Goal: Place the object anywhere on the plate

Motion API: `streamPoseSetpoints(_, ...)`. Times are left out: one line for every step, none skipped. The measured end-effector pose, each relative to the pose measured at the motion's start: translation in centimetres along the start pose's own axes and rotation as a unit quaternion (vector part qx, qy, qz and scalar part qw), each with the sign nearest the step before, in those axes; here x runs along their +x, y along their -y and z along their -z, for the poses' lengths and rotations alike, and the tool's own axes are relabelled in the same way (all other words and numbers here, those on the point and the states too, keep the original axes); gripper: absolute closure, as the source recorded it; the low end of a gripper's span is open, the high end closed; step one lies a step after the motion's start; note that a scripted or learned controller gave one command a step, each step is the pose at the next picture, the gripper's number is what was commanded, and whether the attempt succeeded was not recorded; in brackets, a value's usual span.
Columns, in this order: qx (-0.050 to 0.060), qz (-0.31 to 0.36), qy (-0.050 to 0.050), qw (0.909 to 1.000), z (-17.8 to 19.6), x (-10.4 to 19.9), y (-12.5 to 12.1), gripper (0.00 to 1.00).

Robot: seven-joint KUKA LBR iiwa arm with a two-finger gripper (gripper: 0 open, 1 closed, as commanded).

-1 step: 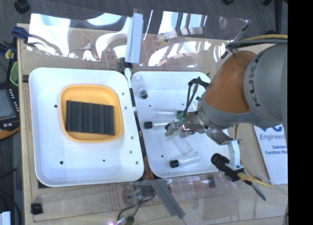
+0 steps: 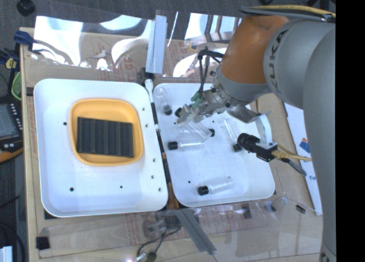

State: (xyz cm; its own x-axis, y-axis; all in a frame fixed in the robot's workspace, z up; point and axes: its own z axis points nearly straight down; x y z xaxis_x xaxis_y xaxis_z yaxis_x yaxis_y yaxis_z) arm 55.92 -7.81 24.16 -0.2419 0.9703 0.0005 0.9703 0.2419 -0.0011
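Observation:
A yellow plate [image 2: 105,131] with a dark ridged centre lies in the left bin [image 2: 51,187]. The right bin [image 2: 251,184] holds several clear tubes with black caps: one [image 2: 183,145] near its left wall, one [image 2: 214,187] near the front, and a small one [image 2: 166,109] at the back left. My gripper [image 2: 189,113] hangs low over the back of the right bin, just above and right of the tube by the left wall. From above, the wrist covers much of it.
A raised rim [image 2: 158,141] divides the two bins. A black fitting with a cable [image 2: 255,144] hangs off the arm over the right bin's right side. The big grey and orange arm [image 2: 268,56] covers that bin's back right corner.

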Motion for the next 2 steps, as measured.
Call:
streamPoseSetpoints(0.001, 0.123, 0.0, 0.9924, -5.13, 8.44, -6.6, 1.0)
streamPoseSetpoints(0.001, 0.123, 0.0, 0.9924, -5.1, 8.42, -6.61, 0.0)
